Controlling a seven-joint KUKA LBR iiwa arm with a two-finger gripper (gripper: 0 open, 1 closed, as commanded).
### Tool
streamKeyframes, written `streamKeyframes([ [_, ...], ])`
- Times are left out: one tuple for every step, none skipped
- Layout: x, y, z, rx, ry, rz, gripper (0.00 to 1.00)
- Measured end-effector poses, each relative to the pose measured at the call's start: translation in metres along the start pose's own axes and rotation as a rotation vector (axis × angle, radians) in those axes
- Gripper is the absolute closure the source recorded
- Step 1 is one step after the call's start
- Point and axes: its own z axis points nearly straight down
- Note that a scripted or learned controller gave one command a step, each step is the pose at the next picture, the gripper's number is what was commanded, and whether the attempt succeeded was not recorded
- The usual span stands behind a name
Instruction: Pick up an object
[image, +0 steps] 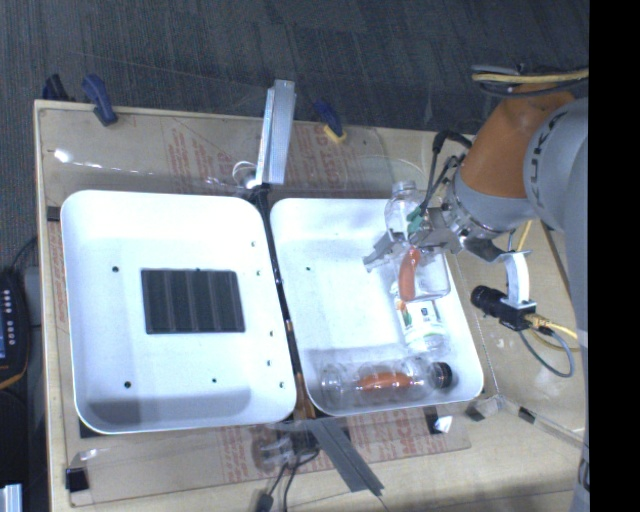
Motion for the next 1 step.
streamKeyframes([
  [0.0566,0.0307,-0.0546,-0.007,-0.002,0.212,1.00],
])
